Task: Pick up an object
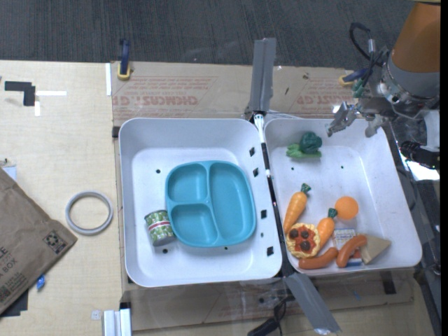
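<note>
The gripper, its fingers spread and holding nothing, hangs over the far rim of the right shallow white plastic bin, and the nearest pickable thing, a dark green toy broccoli floret, lies just beside and below-left of it in that bin's far corner.
</note>
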You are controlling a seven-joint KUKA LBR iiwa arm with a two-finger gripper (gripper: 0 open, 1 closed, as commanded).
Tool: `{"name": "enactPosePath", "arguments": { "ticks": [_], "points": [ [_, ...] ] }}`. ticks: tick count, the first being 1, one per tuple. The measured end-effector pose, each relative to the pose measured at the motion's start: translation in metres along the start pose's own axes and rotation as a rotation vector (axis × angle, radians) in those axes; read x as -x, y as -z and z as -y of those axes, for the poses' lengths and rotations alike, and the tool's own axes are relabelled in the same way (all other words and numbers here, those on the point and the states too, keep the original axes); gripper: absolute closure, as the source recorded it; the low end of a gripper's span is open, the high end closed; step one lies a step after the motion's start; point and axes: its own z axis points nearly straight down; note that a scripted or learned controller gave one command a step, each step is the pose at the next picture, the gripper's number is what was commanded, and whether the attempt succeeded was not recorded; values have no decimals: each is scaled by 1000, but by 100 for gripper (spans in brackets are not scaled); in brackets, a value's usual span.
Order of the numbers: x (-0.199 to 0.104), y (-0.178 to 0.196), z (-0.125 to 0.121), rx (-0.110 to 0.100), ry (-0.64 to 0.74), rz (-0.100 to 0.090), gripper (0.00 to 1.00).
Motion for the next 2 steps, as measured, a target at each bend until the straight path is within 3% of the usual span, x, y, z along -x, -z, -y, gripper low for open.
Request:
{"name": "enactPosePath", "arguments": {
  "ticks": [1, 2],
  "points": [
    [-62, -56, 73, 0, 37, 0, 0],
    [-35, -145, 99, 19, 112, -3, 0]
  ]
}}
